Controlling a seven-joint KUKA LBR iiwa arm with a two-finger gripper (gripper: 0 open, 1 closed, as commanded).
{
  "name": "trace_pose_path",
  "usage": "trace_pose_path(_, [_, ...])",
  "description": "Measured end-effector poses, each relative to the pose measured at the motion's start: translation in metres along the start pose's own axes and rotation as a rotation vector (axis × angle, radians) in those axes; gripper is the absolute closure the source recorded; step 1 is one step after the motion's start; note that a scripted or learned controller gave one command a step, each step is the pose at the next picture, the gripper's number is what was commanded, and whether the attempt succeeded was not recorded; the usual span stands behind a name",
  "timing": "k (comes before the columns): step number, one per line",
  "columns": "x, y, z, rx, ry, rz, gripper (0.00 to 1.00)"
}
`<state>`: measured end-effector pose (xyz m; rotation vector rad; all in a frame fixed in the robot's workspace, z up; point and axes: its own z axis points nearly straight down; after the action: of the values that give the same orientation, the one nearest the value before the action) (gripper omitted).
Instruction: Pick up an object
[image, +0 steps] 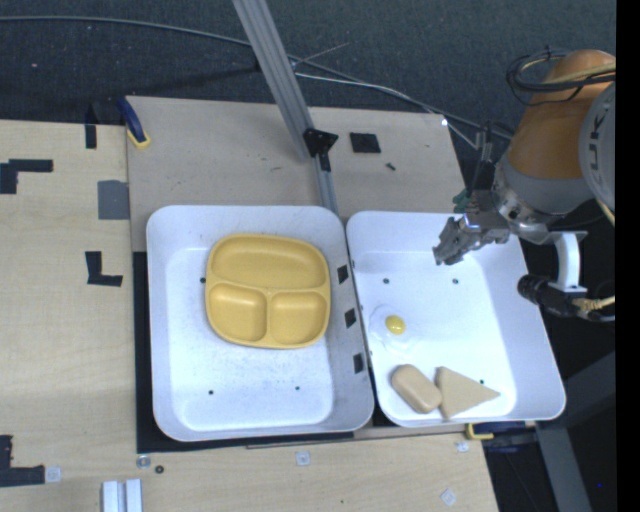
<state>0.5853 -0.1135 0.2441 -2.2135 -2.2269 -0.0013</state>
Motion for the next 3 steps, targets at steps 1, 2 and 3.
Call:
trace_pose_path(1, [0.052, 0.006, -0.003, 0.000, 0.000, 0.000, 1.00])
trace_pose_path(2, [0.100, 0.009, -0.003, 0.000, -0.001, 0.000, 1.00])
trace_pose_path(3, [0.151, 0.000, 0.013, 0.003, -0.001, 0.000, 1.00])
